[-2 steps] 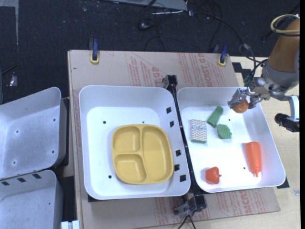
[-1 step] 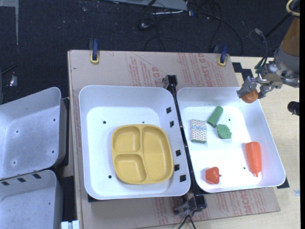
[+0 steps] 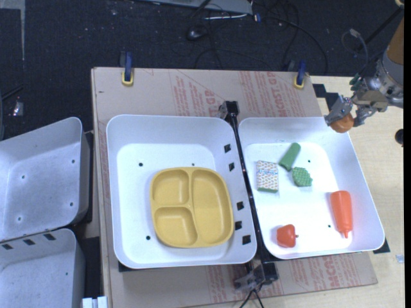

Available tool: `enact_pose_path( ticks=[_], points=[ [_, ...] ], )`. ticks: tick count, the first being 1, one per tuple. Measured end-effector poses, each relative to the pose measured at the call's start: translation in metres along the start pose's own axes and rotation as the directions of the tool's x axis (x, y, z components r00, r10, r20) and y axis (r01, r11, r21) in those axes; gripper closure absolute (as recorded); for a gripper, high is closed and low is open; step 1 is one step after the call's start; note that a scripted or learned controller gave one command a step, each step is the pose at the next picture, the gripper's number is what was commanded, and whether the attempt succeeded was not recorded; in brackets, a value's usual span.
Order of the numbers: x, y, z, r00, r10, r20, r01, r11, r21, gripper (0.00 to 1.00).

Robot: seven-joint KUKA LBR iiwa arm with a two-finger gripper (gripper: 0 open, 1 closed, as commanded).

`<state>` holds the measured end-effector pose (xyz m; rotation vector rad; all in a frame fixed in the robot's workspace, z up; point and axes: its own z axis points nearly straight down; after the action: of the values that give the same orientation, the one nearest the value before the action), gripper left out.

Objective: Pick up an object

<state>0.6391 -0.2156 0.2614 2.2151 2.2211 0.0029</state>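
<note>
Orange ball (image 3: 342,122) pinched in the claw (image 3: 347,115), above right bin's (image 3: 363,172) far corner

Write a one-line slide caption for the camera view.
Gripper holding a small orange object above the right bin's far corner; a yellow divided plate lies in the left bin.

Both bins (image 3: 128,140) appear smooth white plastic, slightly glossy; the yellow divided plate (image 3: 191,206) reads as matt plastic. Worktop (image 3: 173,92) looks like bare printed cardboard or board, dull; the orange carrot (image 3: 342,212) shows a plastic sheen.
</note>
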Motion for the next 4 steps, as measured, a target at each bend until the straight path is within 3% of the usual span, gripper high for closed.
enact_pose_path(
  ticks=[2, 4],
  points=[
    [0.101, -0.048, 0.017, 1.0, -0.004, -0.004, 0.004, 1.0, 0.007, 1.0],
    [0.197, -0.072, 0.037, 1.0, -0.004, -0.004, 0.004, 1.0, 0.008, 1.0]
  ],
)
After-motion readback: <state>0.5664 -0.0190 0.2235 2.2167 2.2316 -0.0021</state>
